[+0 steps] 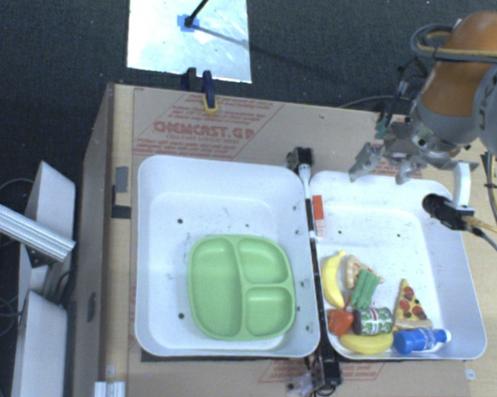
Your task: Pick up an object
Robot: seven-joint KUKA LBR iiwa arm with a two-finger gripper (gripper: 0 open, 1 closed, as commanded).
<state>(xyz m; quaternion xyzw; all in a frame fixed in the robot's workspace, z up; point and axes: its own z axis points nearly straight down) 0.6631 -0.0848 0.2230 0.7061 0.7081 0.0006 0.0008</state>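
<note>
The hand point(385, 165), fingers spread and holding nothing, hovers at 12 o'clock over the right bin point(451, 275); toys point(375, 312) cluster at 6.

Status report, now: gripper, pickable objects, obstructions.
Gripper open, holding nothing, above right bin's far edge. Toy food pile at near end, untouched. Nothing between gripper and pile.

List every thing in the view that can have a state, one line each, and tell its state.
claw: open, empty, above the far edge of the right bin
green divided plate: flat in the left bin, nothing on it
blue bottle: on its side
small can: on its side
bananas: lying flat
pizza slice: lying flat
</note>
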